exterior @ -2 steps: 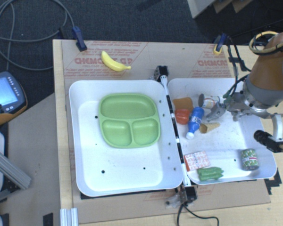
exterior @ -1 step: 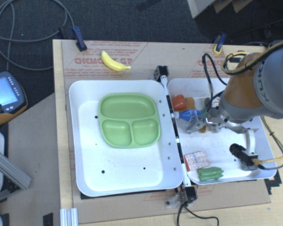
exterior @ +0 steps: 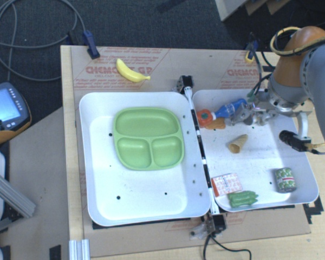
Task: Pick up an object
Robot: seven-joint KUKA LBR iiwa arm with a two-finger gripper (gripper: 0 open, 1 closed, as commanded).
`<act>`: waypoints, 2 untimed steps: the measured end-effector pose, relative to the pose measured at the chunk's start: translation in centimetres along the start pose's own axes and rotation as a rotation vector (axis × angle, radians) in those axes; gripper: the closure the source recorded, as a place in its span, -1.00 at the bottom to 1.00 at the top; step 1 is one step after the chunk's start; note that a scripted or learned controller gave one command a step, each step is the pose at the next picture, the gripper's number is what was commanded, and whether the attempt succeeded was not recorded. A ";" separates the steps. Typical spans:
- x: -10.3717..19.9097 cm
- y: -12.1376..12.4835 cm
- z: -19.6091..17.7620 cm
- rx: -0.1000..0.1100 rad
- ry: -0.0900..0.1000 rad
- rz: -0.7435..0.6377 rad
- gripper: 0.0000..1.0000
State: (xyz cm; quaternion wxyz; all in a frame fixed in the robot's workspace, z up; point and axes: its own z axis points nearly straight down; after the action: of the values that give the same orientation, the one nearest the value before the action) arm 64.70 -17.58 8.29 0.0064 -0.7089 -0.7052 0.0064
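A grey arm [exterior: 309, 64] with an orange band reaches in from the right, over the far end of the right bin [exterior: 309, 172]. Its gripper [exterior: 248, 114] is low in that bin's far left part, right at a blue bottle [exterior: 231, 109]. Whether it is apart or together cannot be told from this angle, nor whether it grips the bottle.

The bottle is small, bright blue with a pale patch, lying on its side and pointing toward the gripper. Just left of it, touching or nearly so, lies an orange, carrot-like item [exterior: 211, 119] with a white and red end, against the bin's left wall.

Nearer the middle of the right bin lies a tan cone [exterior: 238, 143]. At the near left sit a red-and-white packet [exterior: 226, 184] and, just in front of it, a green vegetable [exterior: 242, 199]. A small green can [exterior: 285, 179] stands at the near right.

The left bin [exterior: 97, 199] holds a green divided plate [exterior: 149, 137]. A yellow banana [exterior: 131, 72] lies on the bench beyond that bin.
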 end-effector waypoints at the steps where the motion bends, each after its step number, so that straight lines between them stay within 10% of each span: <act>1: -1.4 1.3 0.2 0.012 0.000 -0.006 -1.00; 2: -1.9 1.3 0.3 0.013 0.003 -0.007 -1.00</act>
State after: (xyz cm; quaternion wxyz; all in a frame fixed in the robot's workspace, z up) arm 65.96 -19.44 7.97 0.0118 -0.7063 -0.7077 0.0099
